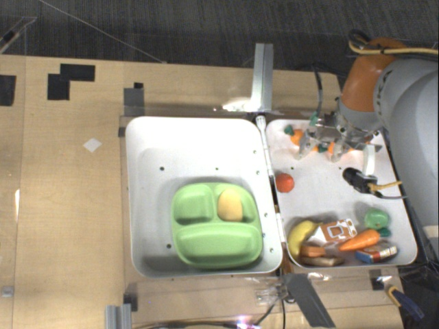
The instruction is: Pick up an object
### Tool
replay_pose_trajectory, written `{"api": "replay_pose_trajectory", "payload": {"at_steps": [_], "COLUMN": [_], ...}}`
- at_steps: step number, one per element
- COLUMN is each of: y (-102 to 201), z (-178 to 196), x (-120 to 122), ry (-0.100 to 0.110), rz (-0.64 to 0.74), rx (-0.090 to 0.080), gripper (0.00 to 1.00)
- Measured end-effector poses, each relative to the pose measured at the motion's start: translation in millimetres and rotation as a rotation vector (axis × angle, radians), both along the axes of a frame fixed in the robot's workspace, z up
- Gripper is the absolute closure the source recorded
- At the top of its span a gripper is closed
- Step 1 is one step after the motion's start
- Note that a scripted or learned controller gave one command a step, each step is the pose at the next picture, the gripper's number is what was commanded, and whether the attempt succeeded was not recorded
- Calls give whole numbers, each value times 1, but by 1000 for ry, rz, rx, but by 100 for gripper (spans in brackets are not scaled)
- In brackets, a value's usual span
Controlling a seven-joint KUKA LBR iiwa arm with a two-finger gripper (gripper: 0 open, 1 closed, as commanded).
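My gripper hangs low over the far end of the right bin, open, with bare bin floor between its fingers. A small orange piece with a green top lies just left of it, touching or nearly touching the left finger. A red ball sits by the bin's left wall. At the near end a banana, a carrot, a small printed box and a green item lie heaped together.
The left bin holds a green divided plate with a yellow fruit in its upper right compartment. A metal post stands behind the wall between the bins. My arm covers the right bin's far right corner.
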State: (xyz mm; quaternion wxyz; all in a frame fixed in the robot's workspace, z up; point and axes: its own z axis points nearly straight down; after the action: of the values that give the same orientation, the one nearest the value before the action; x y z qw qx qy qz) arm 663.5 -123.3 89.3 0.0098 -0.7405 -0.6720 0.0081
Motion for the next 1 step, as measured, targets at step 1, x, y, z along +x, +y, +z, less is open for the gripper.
{"api": "replay_pose_trajectory", "payload": {"at_steps": [1], "y": [12], "z": [1], "x": [-44], "ry": [-37], "rz": [-111], "rx": [-5], "gripper": [0]}}
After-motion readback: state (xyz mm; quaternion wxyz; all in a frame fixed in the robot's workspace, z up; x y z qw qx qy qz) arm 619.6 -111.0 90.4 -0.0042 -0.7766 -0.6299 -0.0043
